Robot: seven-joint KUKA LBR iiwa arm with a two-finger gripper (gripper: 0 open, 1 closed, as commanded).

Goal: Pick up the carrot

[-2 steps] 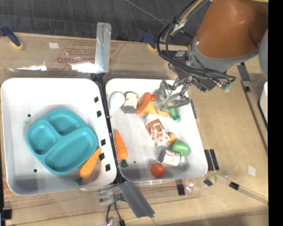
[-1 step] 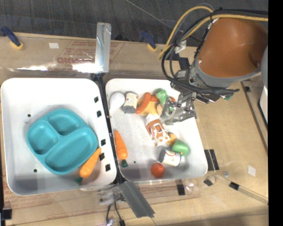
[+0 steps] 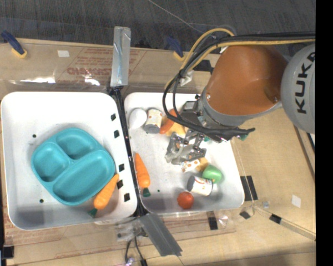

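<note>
Orange band (image 3: 245, 79), gripper (image 3: 184, 148) low in right bin (image 3: 155, 201)

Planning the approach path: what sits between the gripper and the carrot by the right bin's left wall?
In the camera view, bare white bin floor lies between the gripper and that carrot; nothing stands on that stretch.

The arm (image 3: 250, 87) hides the right bin's (image 3: 155, 204) far right corner and part of an orange thing (image 3: 167, 125) beside the pincer (image 3: 184, 148), whose fingers blur together
</note>
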